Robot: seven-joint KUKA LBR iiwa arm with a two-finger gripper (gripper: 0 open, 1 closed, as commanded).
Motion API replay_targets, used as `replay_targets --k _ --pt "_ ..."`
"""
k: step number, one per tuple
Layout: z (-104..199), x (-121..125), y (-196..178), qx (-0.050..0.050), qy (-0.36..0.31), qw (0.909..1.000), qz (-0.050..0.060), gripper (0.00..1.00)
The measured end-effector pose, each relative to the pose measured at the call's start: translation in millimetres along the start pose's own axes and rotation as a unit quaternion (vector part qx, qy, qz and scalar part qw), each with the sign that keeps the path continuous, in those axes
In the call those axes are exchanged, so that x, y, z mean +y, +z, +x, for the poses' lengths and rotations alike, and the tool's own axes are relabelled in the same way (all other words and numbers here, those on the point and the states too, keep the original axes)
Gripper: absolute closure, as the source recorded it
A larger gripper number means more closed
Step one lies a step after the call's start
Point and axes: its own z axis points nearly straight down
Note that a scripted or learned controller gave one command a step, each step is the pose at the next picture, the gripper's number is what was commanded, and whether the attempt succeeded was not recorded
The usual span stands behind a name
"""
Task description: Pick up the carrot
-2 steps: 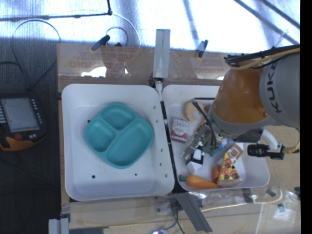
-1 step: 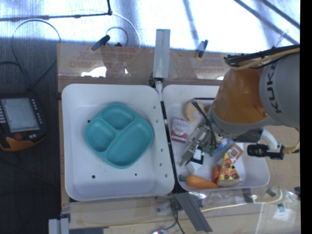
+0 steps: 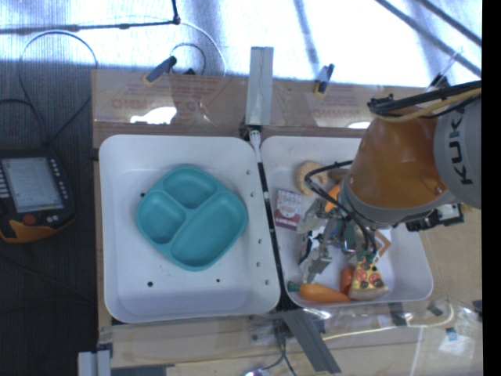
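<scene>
While the arm (image 3: 407, 171) leans in over the right bin (image 3: 419, 276), its gripper (image 3: 315, 265) hangs low in that bin with the fingers pointing at the near wall; how far they are parted cannot be told, and nothing can be seen between them. Carrot (image 3: 322, 293): orange, lying lengthwise against the near wall of the right bin, just below and beside the fingertips, apart from them. Pizza slice toy (image 3: 365, 278): just right of the carrot, nearly touching. Small red-and-white packet (image 3: 289, 208): by the divider, print unreadable. Round tan item (image 3: 307, 174): at the far side, partly hidden by the arm. Left bin (image 3: 125, 288): holds a teal three-compartment plate (image 3: 192, 216). Arm lettering reads "KU".
</scene>
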Motion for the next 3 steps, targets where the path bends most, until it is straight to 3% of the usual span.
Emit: replay_targets --k 1,2,3 --pt "-47 -72 57 -0.007 -0.006 1.0000 0.000 0.00" --pt "-134 -80 72 -0.030 0.171 0.9849 -0.004 0.00" --pt "-179 -57 72 -0.018 0.342 0.9397 -0.003 0.00"
